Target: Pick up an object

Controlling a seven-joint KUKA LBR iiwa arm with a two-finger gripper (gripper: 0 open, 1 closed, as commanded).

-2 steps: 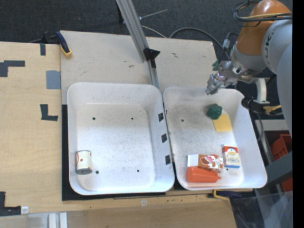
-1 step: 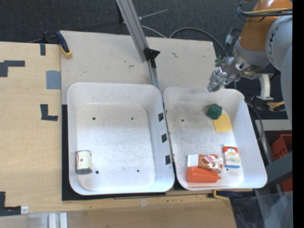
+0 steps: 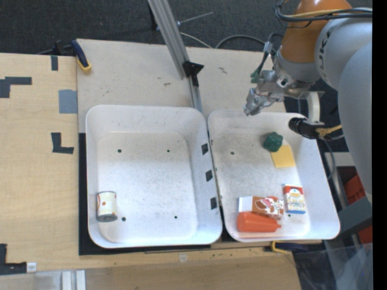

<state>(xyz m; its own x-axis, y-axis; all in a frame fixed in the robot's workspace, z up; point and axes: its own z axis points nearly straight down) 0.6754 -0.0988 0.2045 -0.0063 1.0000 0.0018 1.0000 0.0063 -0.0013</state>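
My gripper (image 3: pixel 253 107) hangs over the far edge of the right bin (image 3: pixel 314 162), above and to the left of a dark green lump (image 3: pixel 273 141). Nothing shows between its fingers. Just below the green lump lies a flat yellow piece (image 3: pixel 283 157). Near the bin's front edge lie an orange carrot-shaped toy (image 3: pixel 256 222), a small red-and-white packet (image 3: pixel 266 206) and a small carton (image 3: pixel 294 199) with an orange top. In the left bin (image 3: pixel 145 125) a small can (image 3: pixel 106 206) stands at the front left corner.
A slanted metal pole (image 3: pixel 172 35) crosses the bench behind the bins and ends near where they meet. A yellow-and-blue clamp (image 3: pixel 81 55) lies at the bench's far left. Cables run behind the arm.
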